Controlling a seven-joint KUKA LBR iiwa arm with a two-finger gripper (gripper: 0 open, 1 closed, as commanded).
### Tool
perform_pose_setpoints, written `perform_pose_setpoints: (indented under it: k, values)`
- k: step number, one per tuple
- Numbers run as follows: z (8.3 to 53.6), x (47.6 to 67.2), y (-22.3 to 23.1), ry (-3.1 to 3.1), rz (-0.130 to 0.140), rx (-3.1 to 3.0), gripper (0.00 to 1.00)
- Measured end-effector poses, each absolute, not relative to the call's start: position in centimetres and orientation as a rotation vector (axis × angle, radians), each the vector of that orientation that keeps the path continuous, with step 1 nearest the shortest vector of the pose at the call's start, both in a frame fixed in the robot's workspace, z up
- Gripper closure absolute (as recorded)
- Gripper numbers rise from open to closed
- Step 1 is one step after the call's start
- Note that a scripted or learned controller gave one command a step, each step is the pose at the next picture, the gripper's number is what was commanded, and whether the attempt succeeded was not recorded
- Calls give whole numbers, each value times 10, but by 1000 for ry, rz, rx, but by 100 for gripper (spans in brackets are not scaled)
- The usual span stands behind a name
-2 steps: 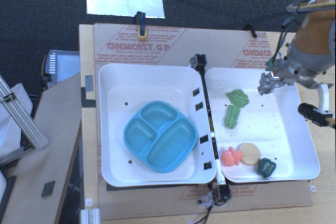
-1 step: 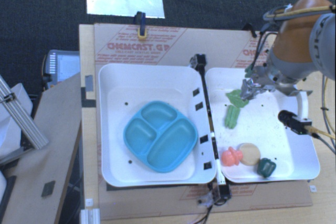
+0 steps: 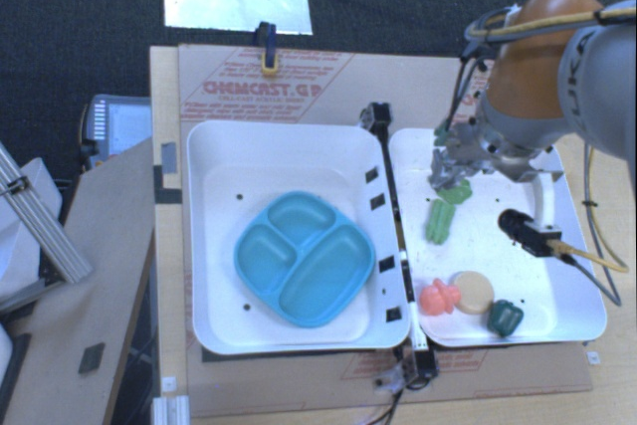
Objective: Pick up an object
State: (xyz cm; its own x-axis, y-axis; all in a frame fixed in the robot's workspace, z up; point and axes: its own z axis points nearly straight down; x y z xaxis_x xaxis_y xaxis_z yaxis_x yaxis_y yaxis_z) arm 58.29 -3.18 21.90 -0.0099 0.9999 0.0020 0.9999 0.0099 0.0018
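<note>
In the right bin (image 3: pixel 577 299) lie a long light-green toy (image 3: pixel 440 219), a coral-pink toy (image 3: pixel 438 298), a tan round disc (image 3: pixel 475 290) and a dark green pepper-like toy (image 3: pixel 505 317). My gripper (image 3: pixel 450 176) hangs low over the upper left part of this bin, right at the top end of the light-green toy. Whether it touches that toy is unclear from this angle. The pink toy, disc and dark green toy sit together near the bin's front edge, well away from the gripper.
The left bin (image 3: pixel 214 214) holds a blue divided plate (image 3: pixel 304 257). A black divider strip (image 3: pixel 388 214) runs between the bins. A black fitting with a yellow cable (image 3: pixel 528 232) hangs from the arm over the right bin.
</note>
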Motion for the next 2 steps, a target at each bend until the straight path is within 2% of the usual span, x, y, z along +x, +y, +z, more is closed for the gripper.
perform_pose_setpoints:
  k: [2]
  values:
    - [214,564,68,-2231,-2,-2210,100]
